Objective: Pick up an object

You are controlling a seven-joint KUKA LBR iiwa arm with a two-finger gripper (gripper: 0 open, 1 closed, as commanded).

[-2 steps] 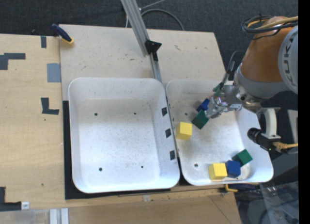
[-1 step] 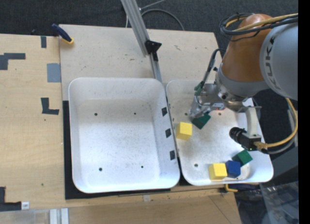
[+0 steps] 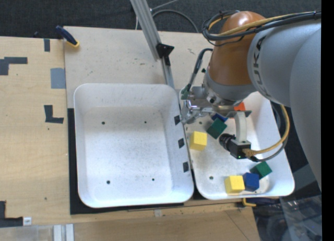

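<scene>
The grey KUKA arm with its orange band reaches in from three o'clock and hangs low over the right-hand shallow white plastic bin, its two-finger gripper down among the objects near the bin's upper half. A dark green foam block sits tilted right under the wrist, and it looks caught at the gripper's tip, but the arm's bulk covers the contact, so I cannot tell whether it is grasped or merely touched. Just beside it, toward eight o'clock, lies a yellow foam cube, resting free on the bin floor. At the bin's five o'clock corner a second yellow cube touches a blue cube, with a smaller green cube just above them. A sliver of orange-red block shows at the wrist's two o'clock side. The left-hand white bin lies beside it at nine o'clock. By my judgement the task is at the grasping stage: the descent is made, but a secure hold and the lift clear of the bin are left to do.
</scene>
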